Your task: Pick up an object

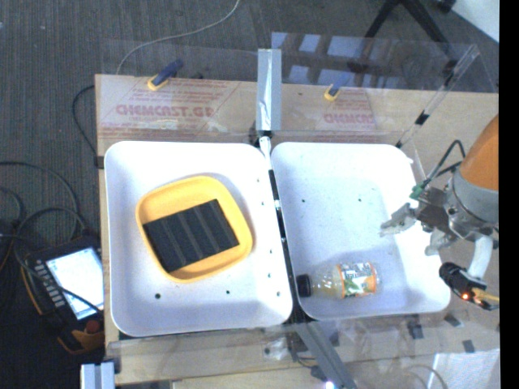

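2 shallow white plastic bins sit side by side on the bench, and the nearest item lies in the right bin (340, 193): a small clear plastic bottle with orange drink and a black cap (339, 282). It lies on its side close to that bin's near wall, its long axis running almost left to right, the cap pointing left toward the divider between the bins and its base tilted very slightly farther away on the right. A printed label wraps its middle.

Just beyond and to the right of the bottle, the two-finger gripper (399, 220) hangs over the right bin's right edge, apart from the bottle and touching nothing. Its pale fingers point left; whether they are spread or closed I cannot tell. The grey arm with its orange band (486, 164) comes in from the right.

In the left bin (130, 168), level with the gripper, rests a yellow rounded-square plastic dish holding a black ribbed rectangular pad (191, 233), turned at a slant.

Farther off, 2 yellow-and-blue clamps (165, 74) grip the bench's far edge.
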Robot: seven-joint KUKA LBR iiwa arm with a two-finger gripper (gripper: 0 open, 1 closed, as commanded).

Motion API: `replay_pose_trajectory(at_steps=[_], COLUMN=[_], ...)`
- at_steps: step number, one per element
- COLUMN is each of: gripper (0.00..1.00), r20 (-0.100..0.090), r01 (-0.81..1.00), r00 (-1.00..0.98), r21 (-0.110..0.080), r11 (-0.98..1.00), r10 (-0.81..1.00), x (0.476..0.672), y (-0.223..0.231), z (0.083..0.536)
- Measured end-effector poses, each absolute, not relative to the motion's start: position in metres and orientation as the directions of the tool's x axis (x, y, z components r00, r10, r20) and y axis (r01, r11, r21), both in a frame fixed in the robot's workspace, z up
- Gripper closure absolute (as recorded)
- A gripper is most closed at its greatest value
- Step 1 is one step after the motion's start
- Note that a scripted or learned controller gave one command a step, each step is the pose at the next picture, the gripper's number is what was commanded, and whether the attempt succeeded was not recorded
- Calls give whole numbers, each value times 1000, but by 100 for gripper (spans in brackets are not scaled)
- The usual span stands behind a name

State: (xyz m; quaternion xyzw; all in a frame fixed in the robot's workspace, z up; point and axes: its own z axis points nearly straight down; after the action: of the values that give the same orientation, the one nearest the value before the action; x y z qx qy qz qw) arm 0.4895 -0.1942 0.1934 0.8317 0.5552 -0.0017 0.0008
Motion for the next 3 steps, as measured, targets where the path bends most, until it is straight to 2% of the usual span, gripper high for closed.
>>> replay_pose_trajectory(at_steps=[1,2,3], gripper=[0,0,0], r20=[-1,-2,-9], r01=[962,953,986], r00=[274,302,166], r21=[15,-2,20], r11=[-274,-302,-166], r10=[962,953,986], x=[490,501,488], y=[-130,-175,-136], z=[92,110,92])
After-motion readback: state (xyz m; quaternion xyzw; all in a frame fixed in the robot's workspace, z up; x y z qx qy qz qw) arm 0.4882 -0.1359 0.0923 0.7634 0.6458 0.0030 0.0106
